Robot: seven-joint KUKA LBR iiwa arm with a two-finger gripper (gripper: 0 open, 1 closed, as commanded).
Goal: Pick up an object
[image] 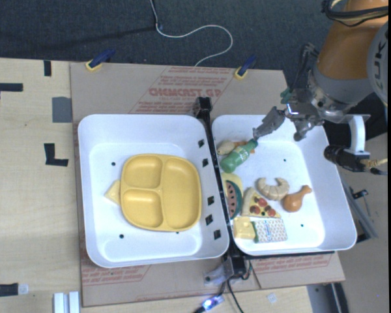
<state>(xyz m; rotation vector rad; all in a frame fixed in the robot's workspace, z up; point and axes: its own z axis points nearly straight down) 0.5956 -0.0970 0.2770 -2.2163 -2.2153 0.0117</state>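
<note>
The cardboard sheet [176, 90] under the bins carries red printed lettering just beyond the far rim of the left bin [91, 175], up and to the left of the gripper [283, 122]; the words are too blurred to read. The gripper hangs over the far end of the right bin [326, 220], its two fingers spread apart with nothing between them; one grey finger [268, 122] slants down to the left toward the cap of a green bottle [236, 156], which lies tilted just below and left of the fingertips, close to the divider between the bins. Nearer the camera than the gripper lie a beige croissant-like piece [272, 187], a brown drumstick [295, 199] touching it on its right, a pizza slice [259, 207], a round watermelon-like slice [232, 197] against the divider, and a small patterned packet [268, 229] whose print cannot be read. Far to the gripper's left, a yellow compartment tray [161, 192] fills the middle of the left bin. A white cable [195, 31] loops on the dark floor beyond the bench.
</note>
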